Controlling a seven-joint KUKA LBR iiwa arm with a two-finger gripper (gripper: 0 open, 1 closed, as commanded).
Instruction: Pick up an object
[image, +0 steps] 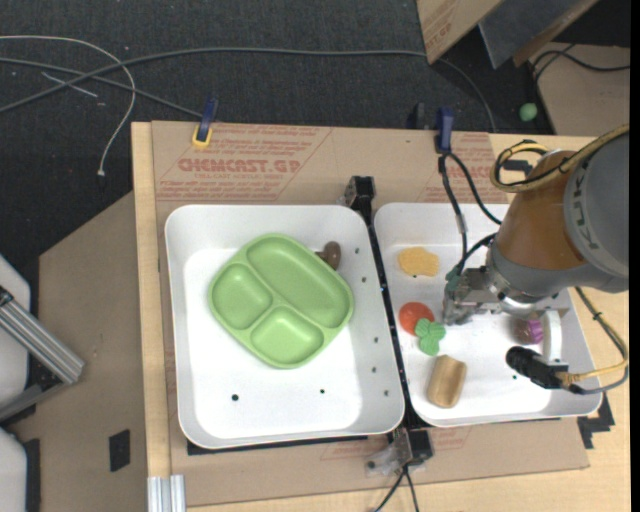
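Observation:
In the right bin (480, 222) lie a yellow-orange piece (418, 262), a red piece (413, 317), a green piece (430, 337), a tan cylinder (447, 381) and a small purple piece (530, 328). My gripper (454, 303) hangs low over the middle of this bin, just right of the red and green pieces and close to them. Whether it touches either one is unclear. The arm's wrist hides part of the bin floor to the right of it.
The left bin (200, 330) holds a green divided plate (282, 299), with a small brown object (330, 255) at the plate's upper right edge. A black divider runs between the two bins. Cardboard surrounds the bins.

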